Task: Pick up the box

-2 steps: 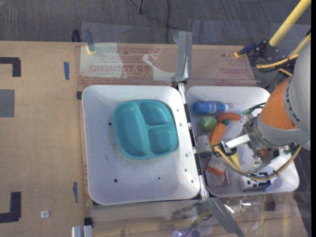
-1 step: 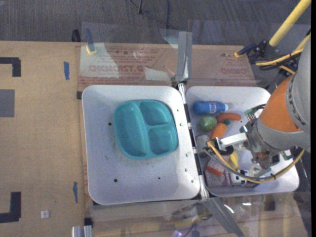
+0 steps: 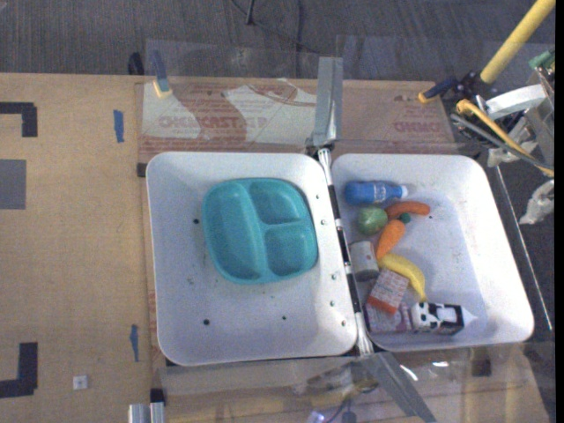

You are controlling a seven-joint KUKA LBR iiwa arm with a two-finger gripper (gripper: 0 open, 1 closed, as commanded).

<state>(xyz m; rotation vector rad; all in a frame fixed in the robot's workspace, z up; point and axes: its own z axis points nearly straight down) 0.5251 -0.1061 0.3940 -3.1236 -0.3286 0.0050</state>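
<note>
Toward 7 o'clock in the right bin [image 3: 493, 236], by the dividing wall, the box [image 3: 385, 291] is lying flat. The banana [image 3: 407, 271] is crowding it at 2 o'clock and the black-and-white carton [image 3: 436, 317] at 4. You are looking at the approach step, with nothing lifted yet. Whether the fingers are standing wide or narrow, you cannot tell. The box's long axis is running roughly from 1 to 7 o'clock, its red end pointing to 7. So the next move is calling for a descent over its middle, closing across the short sides and staying clear of the banana.
</note>
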